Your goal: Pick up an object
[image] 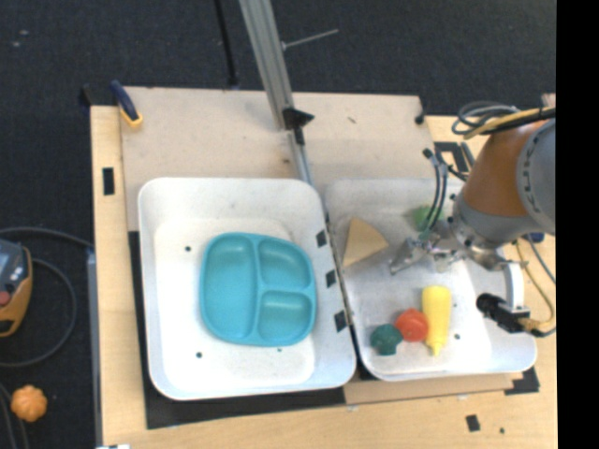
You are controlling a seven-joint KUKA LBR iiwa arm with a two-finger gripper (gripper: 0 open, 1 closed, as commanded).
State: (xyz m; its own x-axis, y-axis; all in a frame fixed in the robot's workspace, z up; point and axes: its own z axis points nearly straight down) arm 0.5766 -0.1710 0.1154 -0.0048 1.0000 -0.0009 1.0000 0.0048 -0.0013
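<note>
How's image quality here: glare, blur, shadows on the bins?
Camera view: soft overall, low resolution, edges fuzzy. The white bins are bright, near washed out, with little surface detail. Shadows are weak, just faint ones beside the toys. The end effector is smeared, so its fingers are hard to read. The blue tray and yellow bottle read clearly by colour.

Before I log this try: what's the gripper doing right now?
Gripper: low in the right bin, near the tan wedge. Nothing visibly held; open or shut cannot be told.
</note>
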